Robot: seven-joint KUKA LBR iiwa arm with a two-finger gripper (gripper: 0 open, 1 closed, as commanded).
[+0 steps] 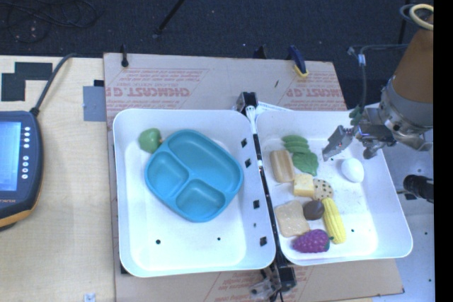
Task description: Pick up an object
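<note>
My gripper (352, 148) hangs over the upper right part of the right bin (386, 223). It is open, with its two fingers spread and nothing between them. A white egg (352, 170) lies just below the fingertips, apart from them. To the egg's left lie green leafy pieces (301, 152), a tan bread block (282, 166), a yellow cheese cube (304, 185) and a spotted cookie (323, 189). Nearer the front are a brown round piece (313, 210), a toast slice (291, 218), a corn cob (333, 221) and purple grapes (311, 242).
The left bin (134, 223) holds a blue divided plate (193, 175) and a green ball (149, 140) at its back left corner. A black-clipped divider (256, 180) separates the bins. A tablet (14, 159) lies at the bench's far left.
</note>
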